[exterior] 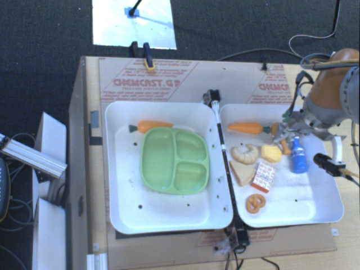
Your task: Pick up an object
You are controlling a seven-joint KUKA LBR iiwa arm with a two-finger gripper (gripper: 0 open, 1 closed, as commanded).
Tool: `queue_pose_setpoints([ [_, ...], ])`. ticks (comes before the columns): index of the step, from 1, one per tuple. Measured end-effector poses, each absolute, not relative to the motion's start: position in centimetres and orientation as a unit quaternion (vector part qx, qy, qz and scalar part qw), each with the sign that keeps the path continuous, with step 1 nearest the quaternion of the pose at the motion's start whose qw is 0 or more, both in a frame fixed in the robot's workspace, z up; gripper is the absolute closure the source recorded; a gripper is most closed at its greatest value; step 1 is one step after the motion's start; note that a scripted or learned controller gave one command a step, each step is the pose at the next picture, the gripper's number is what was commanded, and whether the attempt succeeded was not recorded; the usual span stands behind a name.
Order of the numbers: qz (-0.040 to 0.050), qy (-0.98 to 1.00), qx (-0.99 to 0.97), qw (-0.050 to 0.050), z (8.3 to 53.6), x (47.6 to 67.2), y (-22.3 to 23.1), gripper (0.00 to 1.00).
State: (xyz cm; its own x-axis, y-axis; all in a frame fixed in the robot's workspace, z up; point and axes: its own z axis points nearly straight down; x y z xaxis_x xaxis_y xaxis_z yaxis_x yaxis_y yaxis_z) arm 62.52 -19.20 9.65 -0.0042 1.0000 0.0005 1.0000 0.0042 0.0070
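My gripper (283, 134) hangs low over the back right part of the right bin (320, 207), at the end of the grey and orange arm (332, 97). Just left of it lies an orange carrot (247, 127). A blue bottle (298, 157) stands just below and to the right of the gripper. A yellow cheese block (271, 153) lies close below it. Further forward are a croissant (245, 153), a bread wedge (242, 174), a red and white box (263, 177) and a pretzel (255, 203). Nothing visibly sits between the fingers.
The left bin (126, 207) holds a green divided plate (174, 160) and a second carrot (151, 126) at its back. A rail (223, 151) separates the two bins. The right bin's front right floor is bare.
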Motion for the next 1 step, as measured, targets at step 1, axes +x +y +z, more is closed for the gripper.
queue_pose_setpoints([
  [1,0.0016,0.709,0.706,0.002,17.58,61.87,-16.19,1.00],
])
